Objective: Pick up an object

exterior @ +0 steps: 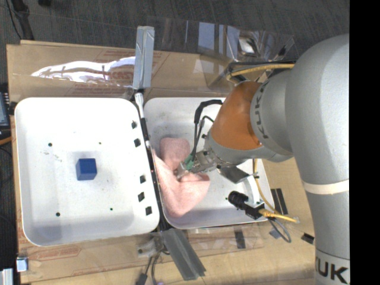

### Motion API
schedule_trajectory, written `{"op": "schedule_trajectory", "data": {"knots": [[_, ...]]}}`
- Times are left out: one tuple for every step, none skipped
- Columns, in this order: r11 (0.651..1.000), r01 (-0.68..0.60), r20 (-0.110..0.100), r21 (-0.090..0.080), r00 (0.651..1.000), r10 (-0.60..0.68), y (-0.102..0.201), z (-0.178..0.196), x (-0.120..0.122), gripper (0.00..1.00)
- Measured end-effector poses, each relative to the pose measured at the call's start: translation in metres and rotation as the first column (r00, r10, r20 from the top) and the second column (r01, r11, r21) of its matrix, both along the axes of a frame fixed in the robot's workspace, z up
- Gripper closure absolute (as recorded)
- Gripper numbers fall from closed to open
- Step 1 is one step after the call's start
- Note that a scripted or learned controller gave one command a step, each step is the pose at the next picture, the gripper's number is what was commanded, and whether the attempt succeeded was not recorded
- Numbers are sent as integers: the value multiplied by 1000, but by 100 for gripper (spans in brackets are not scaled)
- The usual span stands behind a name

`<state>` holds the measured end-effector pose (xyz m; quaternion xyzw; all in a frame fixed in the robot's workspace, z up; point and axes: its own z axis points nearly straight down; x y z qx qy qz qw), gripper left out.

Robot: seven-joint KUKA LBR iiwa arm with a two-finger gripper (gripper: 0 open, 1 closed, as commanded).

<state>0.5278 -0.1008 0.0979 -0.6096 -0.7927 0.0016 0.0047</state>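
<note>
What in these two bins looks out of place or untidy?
The pink cloth in the right bin lies crumpled and rides up the wall next to the left bin. The blue cube there sits flat and looks normal.

Bright overhead light, glare on plastic sheet (89,70)

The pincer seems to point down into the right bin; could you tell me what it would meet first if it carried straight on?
Most likely the pink cloth: the pincer sits right over it, at or very near its surface. Depth is hard to judge from this slanted view, so contact may already exist.
</note>
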Motion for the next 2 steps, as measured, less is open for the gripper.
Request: {"op": "schedule_trajectory", "data": {"knots": [[1000,0,0,-1,1000,0,0,0,0,0],[964,-264,8,-3,964,264,40,93,17,0]]}}
